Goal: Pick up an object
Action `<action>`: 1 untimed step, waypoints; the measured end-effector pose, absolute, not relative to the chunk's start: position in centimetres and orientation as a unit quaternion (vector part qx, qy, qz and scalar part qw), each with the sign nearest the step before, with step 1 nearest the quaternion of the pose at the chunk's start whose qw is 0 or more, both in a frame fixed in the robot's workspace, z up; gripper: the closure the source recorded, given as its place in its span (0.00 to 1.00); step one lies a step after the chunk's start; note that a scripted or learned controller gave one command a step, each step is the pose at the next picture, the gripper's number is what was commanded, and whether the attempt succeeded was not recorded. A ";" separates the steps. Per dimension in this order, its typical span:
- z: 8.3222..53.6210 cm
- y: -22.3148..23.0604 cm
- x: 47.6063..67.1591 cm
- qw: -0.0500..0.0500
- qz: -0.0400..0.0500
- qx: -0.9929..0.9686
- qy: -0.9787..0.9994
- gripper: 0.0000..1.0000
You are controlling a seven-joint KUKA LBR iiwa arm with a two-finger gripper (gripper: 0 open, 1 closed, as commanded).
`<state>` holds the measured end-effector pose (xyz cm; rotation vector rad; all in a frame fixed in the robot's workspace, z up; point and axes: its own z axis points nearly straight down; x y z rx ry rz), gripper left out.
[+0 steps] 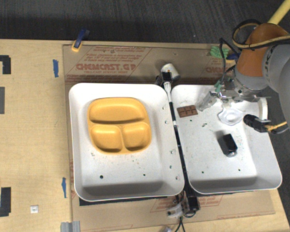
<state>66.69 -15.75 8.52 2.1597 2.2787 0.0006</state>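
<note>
My gripper (223, 94) hangs over the far right part of the right bin (208, 170), below the arm's orange band. Just under and beside it lie a crumpled clear wrapper (205, 101) and a whitish translucent piece (230, 116). A small brown ridged bar (187, 111) lies near the bin's far left side. A black block (228, 144) rests toward the middle right of the bin floor, nearer than the gripper. I see nothing lifted off the bin floor.
The left bin (82, 144) holds a yellow three-compartment tray (119, 124). A dark divider (176, 129) runs between the two bins. Cardboard (29, 129) covers the bench around them, with blue tape marks. Cables and a black fitting (255, 123) hang from the arm at the right.
</note>
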 end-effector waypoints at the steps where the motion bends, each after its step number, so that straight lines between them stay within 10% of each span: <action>1: 8.5 -17.5 60.7 -0.001 0.000 0.610 0.793 0.00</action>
